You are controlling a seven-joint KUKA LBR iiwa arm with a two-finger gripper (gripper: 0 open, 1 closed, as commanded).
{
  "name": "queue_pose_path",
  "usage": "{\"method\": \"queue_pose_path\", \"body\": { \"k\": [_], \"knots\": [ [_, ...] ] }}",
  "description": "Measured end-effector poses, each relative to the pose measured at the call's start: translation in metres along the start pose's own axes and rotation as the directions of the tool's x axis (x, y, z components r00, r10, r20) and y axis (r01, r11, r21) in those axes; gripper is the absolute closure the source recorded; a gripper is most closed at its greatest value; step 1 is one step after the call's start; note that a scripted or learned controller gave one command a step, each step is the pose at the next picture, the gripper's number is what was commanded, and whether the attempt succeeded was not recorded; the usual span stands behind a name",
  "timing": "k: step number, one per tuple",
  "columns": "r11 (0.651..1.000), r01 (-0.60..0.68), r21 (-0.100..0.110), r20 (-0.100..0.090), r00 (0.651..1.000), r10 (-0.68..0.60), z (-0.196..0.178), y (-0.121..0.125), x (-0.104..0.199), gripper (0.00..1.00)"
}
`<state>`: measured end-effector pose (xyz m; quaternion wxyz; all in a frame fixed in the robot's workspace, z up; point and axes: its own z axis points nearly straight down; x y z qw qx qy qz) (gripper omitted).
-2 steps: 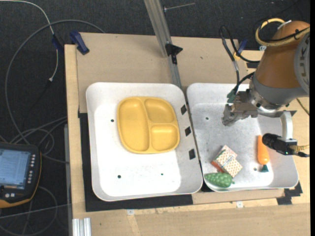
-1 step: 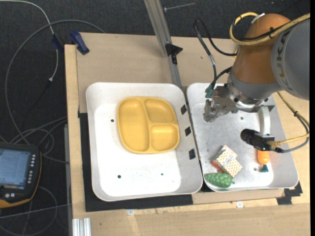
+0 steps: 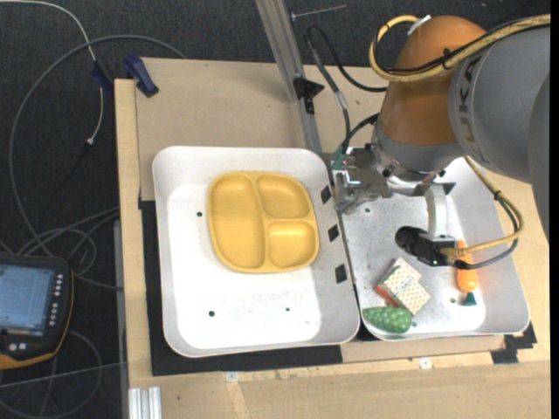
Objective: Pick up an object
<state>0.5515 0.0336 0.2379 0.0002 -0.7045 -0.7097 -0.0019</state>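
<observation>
My gripper (image 3: 352,186) hangs low over the back left part of the right bin (image 3: 498,260), close to the wall it shares with the left bin. No object shows at the gripper. Toward the front of the right bin lie a small patterned box (image 3: 404,286), a green bumpy item (image 3: 389,319) at the front wall, and a small orange piece (image 3: 467,278) with a teal bit (image 3: 469,300) beside it. All of them sit well in front of the gripper.
The left bin (image 3: 175,260) holds a yellow divided plate (image 3: 262,221). The grey arm and its orange band (image 3: 428,68) cover the back of the right bin. A metal post (image 3: 284,33) rises behind the bins.
</observation>
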Motion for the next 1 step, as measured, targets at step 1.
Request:
{"method": "queue_pose_path", "body": {
  "k": [1],
  "knots": [
    [1.000, 0.001, 0.001, 0.000, 1.000, -0.001, 0.0020, 0.0036, 0.0632, 1.00]
  ]
}}
